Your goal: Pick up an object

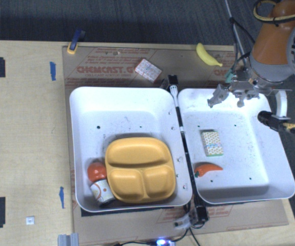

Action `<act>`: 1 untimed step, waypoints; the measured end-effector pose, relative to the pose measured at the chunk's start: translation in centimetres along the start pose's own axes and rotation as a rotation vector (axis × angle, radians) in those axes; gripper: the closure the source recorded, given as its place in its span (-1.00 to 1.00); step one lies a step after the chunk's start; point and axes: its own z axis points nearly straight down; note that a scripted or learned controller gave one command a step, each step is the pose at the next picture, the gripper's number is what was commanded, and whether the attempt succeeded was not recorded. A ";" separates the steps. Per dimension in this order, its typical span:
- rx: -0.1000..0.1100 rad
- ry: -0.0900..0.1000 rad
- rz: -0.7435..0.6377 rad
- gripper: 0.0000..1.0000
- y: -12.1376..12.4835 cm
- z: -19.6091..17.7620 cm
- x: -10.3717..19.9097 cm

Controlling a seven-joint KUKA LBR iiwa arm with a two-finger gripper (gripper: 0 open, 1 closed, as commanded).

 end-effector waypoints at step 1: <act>-0.004 -0.001 0.001 -1.00 -3.0 10.7 0.6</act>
